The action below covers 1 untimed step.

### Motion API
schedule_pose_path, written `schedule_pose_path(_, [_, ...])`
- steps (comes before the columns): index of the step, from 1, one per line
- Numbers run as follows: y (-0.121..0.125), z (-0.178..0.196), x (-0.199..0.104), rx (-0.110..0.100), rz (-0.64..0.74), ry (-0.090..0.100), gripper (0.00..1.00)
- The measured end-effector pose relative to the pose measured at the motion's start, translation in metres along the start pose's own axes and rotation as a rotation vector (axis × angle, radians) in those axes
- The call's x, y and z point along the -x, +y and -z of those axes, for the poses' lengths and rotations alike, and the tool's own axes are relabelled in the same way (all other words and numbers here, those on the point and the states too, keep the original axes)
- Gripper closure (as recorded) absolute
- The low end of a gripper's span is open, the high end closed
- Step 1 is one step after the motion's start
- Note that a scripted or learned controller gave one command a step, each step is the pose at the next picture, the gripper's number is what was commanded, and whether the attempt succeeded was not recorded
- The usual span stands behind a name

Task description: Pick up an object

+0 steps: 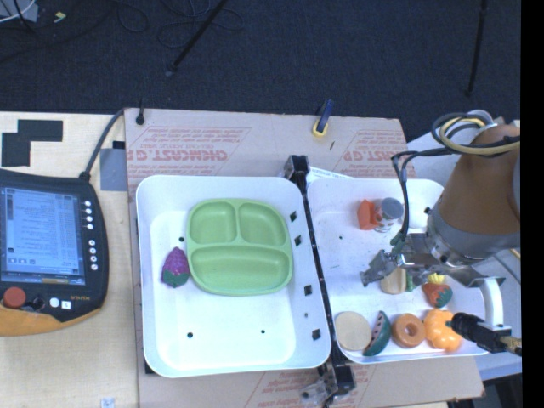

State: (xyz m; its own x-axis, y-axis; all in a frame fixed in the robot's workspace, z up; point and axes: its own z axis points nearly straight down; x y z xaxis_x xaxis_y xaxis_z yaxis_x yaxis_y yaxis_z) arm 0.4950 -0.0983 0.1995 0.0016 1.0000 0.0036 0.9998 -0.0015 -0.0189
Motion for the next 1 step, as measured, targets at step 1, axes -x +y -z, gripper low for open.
schedule_pose_path(1, [0.0021, 0.0041, 0.0003, 0.009, 0.002, -0.002, 0.00])
